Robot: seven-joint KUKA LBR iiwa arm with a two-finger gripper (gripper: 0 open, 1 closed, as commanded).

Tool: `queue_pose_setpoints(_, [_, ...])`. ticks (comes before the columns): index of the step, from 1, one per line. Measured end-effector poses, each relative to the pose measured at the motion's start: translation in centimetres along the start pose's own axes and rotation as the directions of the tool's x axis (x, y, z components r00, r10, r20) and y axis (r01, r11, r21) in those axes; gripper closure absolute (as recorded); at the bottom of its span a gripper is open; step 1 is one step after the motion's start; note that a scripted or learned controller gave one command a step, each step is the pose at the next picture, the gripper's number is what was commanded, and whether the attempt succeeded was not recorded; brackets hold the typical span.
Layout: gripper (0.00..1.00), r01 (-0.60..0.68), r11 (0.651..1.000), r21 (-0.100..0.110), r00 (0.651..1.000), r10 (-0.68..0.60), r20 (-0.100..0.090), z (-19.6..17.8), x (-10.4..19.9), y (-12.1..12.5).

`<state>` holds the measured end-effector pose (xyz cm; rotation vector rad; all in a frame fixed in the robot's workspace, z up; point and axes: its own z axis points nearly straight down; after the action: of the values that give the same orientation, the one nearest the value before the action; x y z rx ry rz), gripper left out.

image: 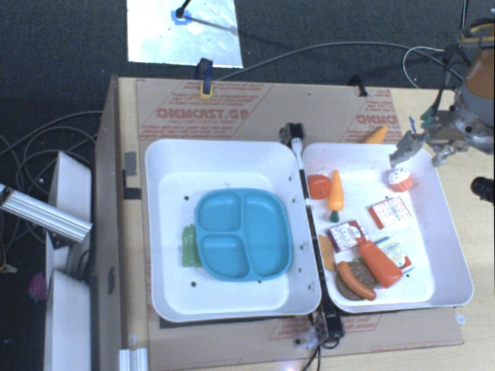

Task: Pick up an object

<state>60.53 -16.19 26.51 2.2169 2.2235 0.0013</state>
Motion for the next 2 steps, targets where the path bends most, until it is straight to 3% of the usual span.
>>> queue_pose_setpoints(1, [0.00,-0.002,1.000,0.003,1.000,0.002,-0.001,7.0,1.8,-11.9])
queue_pose_setpoints(2, [0.00,0.000,1.000,-0.010,1.000,0.000,0.001,17.6,1.4,-5.5])
